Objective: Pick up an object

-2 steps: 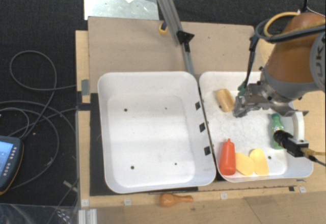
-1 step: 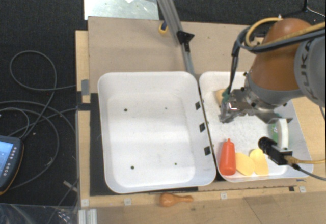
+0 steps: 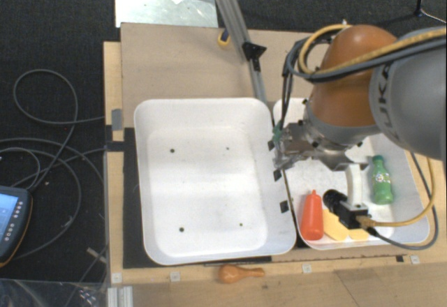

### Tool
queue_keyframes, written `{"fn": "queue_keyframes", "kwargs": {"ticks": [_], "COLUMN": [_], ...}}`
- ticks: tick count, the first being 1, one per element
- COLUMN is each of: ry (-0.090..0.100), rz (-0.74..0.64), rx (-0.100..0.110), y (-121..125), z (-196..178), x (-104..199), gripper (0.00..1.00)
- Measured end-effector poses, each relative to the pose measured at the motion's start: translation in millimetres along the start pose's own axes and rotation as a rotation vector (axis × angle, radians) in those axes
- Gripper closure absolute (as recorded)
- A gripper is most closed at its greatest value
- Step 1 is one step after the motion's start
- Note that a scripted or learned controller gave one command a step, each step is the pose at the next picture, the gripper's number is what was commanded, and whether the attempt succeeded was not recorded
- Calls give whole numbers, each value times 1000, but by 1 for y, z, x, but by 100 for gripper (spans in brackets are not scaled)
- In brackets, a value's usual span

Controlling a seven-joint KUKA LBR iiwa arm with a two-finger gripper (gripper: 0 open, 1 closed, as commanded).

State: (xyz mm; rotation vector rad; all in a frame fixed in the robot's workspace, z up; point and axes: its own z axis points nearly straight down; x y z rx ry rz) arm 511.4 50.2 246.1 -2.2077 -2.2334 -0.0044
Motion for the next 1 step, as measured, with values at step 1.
{"fn": "queue_keyframes", "kwargs": {"ticks": [1], "ry": [0], "rz": [2], "rx": [1], "y": [-8], "z": [13], "x": [44], "gripper": [100]}}
